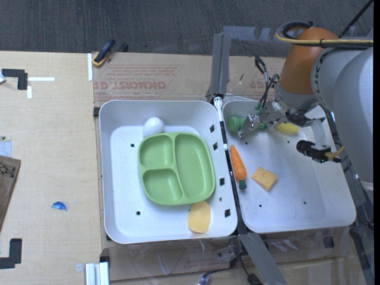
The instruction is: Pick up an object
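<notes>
Two white bins: the left bin (113, 177) holds one green divided plate (176, 168), one yellow slice (199, 217), one white egg (154, 124); the right bin (297, 209) one carrot (238, 163), one cheese wedge (264, 179), one banana (287, 128), one green piece (236, 123). The arm bends down over the right bin's far-left corner, gripper (249, 127) beside the green piece, its hold not discernible

A robotics lab is indicated: plywood bench (47, 159), two white bins (113, 159), toy food, mounted grey arm (350, 82).
</notes>
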